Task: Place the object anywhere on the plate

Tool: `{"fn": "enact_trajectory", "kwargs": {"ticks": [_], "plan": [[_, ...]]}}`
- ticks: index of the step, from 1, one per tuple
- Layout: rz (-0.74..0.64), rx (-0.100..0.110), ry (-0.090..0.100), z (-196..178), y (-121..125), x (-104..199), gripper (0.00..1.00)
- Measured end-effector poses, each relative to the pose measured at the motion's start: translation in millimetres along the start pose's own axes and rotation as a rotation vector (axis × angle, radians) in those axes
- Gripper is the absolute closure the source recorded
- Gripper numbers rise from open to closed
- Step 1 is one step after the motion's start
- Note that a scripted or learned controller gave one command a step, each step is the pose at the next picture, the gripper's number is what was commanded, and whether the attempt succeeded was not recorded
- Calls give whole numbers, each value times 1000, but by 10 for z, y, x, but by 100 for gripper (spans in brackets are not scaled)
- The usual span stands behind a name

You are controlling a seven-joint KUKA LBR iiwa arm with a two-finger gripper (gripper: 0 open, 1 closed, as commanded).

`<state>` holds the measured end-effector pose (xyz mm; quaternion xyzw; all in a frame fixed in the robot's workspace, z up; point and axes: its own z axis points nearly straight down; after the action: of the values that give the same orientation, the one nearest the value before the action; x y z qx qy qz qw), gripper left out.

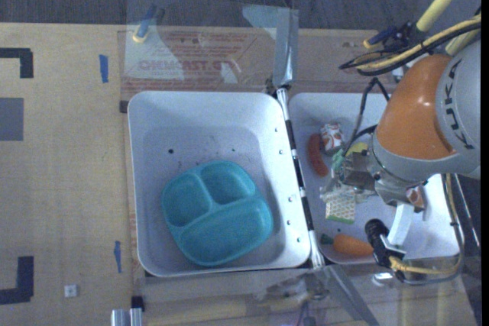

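A teal divided plate (217, 212) lies in the left bin (153, 126), toward its front. In the right bin (306, 114) lie a red sausage-shaped toy (315, 154), a small red-and-white packet (331, 136), a pale checkered packet (341, 204) and an orange carrot-shaped toy (351, 244). My gripper (350, 173) hangs low over the middle of the right bin, between the red-and-white packet and the checkered packet. The orange-banded wrist covers most of it.
A raised divider (293, 164) separates the two bins. Yellow and black cables (412, 42) run behind the arm at the upper right. The wooden bench (61, 164) extends to the left, with blue tape marks.
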<state>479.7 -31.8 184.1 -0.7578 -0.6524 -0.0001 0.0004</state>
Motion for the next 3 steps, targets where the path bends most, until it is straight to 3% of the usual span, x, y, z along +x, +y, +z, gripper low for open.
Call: {"fn": "enact_trajectory", "kwargs": {"ticks": [1,2,3], "plan": [[-128,2,0,1,-102,631,100],[-122,0,-1,2,-113,1227,100],[-122,0,-1,1,-113,1228,0]]}}
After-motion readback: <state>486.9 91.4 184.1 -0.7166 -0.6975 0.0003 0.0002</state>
